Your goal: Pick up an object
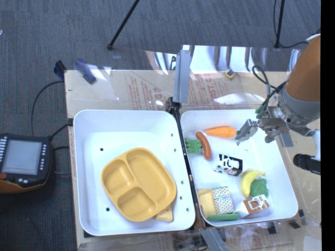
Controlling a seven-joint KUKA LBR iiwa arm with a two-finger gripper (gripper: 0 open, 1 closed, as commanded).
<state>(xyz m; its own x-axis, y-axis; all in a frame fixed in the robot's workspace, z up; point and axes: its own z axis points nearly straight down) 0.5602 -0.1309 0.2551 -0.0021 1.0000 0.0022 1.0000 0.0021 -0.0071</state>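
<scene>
Nearest the camera, along the front wall of the right bin (pixel 291 192), lie a green bean (pixel 223 217), small cartons (pixel 223 200) and a banana (pixel 249 181). Farther back, a carrot (pixel 222 132) lies in the bin's rear half: orange, tapered, its long axis crosswise, tip pointing left. Just beside it on the right hangs the gripper (pixel 246 134), fingers spread and holding nothing.

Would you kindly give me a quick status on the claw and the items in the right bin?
Claw above right bin, nothing seen in it. Carrot just left of claw, sausage beside it. No obstruction seen.
</scene>
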